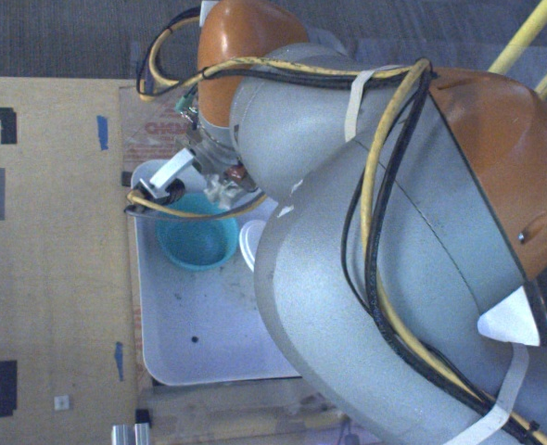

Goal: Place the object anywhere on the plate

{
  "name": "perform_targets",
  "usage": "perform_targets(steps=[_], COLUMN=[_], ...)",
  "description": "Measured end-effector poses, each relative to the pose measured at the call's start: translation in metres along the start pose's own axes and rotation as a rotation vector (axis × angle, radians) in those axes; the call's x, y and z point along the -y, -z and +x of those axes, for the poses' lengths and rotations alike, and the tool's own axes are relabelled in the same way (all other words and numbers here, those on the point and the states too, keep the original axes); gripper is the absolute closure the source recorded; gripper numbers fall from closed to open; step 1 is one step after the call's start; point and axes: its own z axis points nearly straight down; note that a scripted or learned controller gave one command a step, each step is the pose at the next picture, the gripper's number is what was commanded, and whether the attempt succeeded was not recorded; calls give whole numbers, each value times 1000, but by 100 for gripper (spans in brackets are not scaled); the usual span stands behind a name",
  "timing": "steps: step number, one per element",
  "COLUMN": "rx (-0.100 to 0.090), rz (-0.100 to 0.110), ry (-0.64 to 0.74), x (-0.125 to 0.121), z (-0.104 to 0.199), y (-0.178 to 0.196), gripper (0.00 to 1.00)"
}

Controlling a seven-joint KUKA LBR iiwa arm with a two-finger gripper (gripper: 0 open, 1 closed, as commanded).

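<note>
Brown cardboard (pixel 51 248) covers the bench at the left, marked with black squares and bits of blue tape. Beside it sits a shallow white bin (pixel 199 350), its near half bare apart from a dark speck. By the bin's far left corner lies a blue plate (pixel 197 239), round and dished. A small white disc (pixel 248 246) peeks out just right of the plate, half hidden by the arm (pixel 366 248). Whether that is the object, I cannot tell. It looks light and thin, likely slippery, best pinched across its edge. Above the plate's far rim hangs the claw (pixel 220 191); I cannot tell what it holds. Grey arm casing crowds the right side.
</note>
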Motion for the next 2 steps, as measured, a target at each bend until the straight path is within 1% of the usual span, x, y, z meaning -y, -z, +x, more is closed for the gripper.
perform_targets(steps=[1, 2], rx=[-3, -4], rz=[0, 0], ry=[421, -169], x=[6, -9], z=[-3, 0], y=[-62, 57], gripper=[100, 100])
